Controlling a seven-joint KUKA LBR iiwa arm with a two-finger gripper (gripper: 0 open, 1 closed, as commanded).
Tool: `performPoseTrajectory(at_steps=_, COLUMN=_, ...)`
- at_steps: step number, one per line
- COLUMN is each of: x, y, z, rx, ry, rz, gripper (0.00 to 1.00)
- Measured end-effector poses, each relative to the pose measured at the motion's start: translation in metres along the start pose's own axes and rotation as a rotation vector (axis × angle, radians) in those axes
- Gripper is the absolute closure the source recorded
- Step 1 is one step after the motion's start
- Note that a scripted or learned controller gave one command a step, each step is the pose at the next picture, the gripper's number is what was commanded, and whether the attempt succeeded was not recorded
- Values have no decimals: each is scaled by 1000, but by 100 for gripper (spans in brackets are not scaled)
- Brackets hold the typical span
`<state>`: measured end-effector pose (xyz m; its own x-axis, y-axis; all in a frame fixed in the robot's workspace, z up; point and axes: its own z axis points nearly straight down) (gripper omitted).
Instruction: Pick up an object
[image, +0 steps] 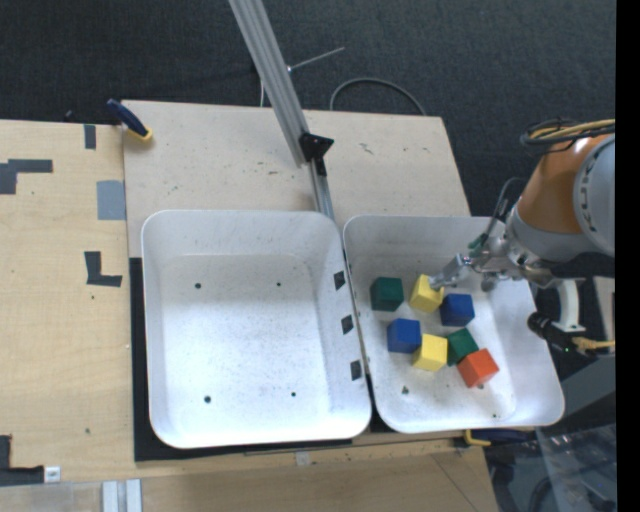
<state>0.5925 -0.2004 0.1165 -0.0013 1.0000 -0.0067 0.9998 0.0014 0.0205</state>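
Right bin (520, 400) holds seven small cubes, clustered around its middle. Dark green cube (387, 293) sits furthest toward the bin's left wall. Yellow cube (426, 294) just right of it, tilted, corner up. Blue cube (458, 309) beside that, toward the right wall. Second row nearer the front rim: blue cube (404, 334), yellow cube (432, 352), green cube (461, 343) partly tucked behind an orange-red cube (479, 367), which lies closest to the front right corner. All look like plain solid-colour blocks, matte, similar size.

Gripper (462, 264) hangs over the right bin near its back right part, just above the tilted yellow cube and the upper blue cube; metal parts too small and cluttered, cannot tell whether the jaws are spread or closed. No cube visibly between them. Arm (565, 195) enters from the right, orange band showing.

Left bin (245, 330) is white with dark speckling.
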Motion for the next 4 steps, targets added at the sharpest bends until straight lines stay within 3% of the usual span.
performPoseTrajectory(at_steps=1, x=0, y=2, z=-11, rx=-5, ry=0, rz=0, gripper=100)
performPoseTrajectory(at_steps=2, x=6, y=13, z=-66, rx=15, ry=5, rz=-2, gripper=100)
performPoseTrajectory(at_steps=3, x=6, y=15, z=-102, rx=17, ry=6, rz=-1, gripper=100)
performPoseTrajectory(at_steps=4, x=70, y=17, z=-107, rx=21, ry=9, rz=-6, gripper=100)
